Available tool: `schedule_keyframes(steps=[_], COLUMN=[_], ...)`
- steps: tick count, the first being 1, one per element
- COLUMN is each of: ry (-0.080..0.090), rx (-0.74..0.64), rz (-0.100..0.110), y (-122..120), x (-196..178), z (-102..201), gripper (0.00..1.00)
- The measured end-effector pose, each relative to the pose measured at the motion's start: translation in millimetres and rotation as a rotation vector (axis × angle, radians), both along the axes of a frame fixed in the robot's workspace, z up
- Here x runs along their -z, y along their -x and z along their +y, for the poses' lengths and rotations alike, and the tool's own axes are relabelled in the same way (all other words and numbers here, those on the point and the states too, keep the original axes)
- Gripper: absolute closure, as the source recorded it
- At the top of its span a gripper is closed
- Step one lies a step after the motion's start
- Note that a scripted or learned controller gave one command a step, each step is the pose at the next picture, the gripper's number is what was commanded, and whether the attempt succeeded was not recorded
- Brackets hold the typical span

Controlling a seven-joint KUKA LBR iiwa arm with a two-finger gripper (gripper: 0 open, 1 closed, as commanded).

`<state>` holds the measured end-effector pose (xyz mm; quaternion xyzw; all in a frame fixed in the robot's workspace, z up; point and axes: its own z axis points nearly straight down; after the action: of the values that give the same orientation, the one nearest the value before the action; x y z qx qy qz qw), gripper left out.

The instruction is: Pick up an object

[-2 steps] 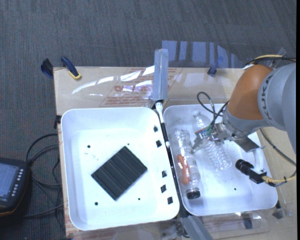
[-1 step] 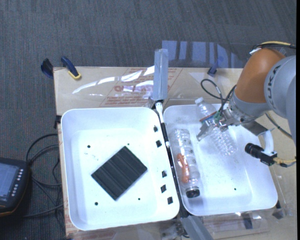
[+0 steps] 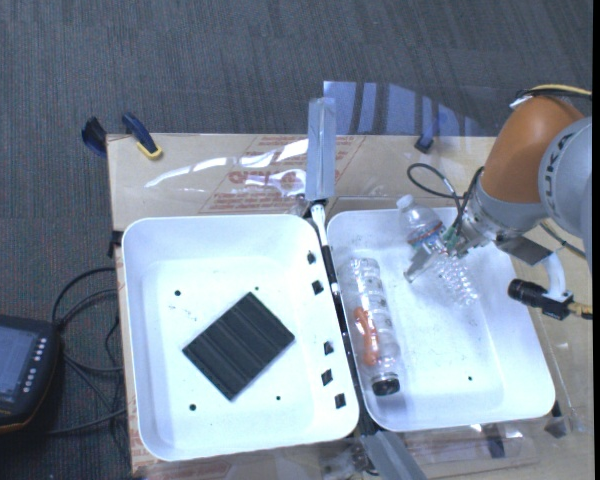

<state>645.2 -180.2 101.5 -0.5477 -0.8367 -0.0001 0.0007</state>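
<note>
- A dark handheld screen device (image 3: 10, 368) lies on the grey carpet at the far left, with black cables trailing from it toward the bench.
- A blue and yellow clamp (image 3: 138, 135) sits at the bench's (image 3: 195, 168) back left corner, with a second dark clip just beside it at the edge.
- The left bin (image 3: 140, 258) holds one thing: a flat, dark ribbed panel (image 3: 239, 345), lying turned at an angle near the middle of the bin floor.
- A row of small black clips runs along the seam where the two bins meet.
- In the right bin (image 3: 520, 388), a clear plastic bottle (image 3: 374, 333) lies on its side close to the left wall, with a dark cap toward the near end and something orange visible within or against it.
- Further right, a second clear bottle (image 3: 420, 220) with a pale cap lies tilted near the bin's back wall, and a crinkled clear bottle (image 3: 458, 283) lies just right of it on the bin floor.
- The gripper (image 3: 430, 256) hangs low over the back part of the right bin, right among these two clear bottles; I cannot tell how its tool end is set, nor whether anything is caught in it.
- The grey arm with its orange band (image 3: 525, 158) reaches in from the right edge.
</note>
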Motion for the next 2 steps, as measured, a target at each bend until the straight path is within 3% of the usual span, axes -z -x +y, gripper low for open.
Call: schedule_keyframes(steps=[2], ry=[0.0], rx=[0.004], rz=[-0.004], y=[-1], x=[-15], z=[-29], gripper=[0.0])
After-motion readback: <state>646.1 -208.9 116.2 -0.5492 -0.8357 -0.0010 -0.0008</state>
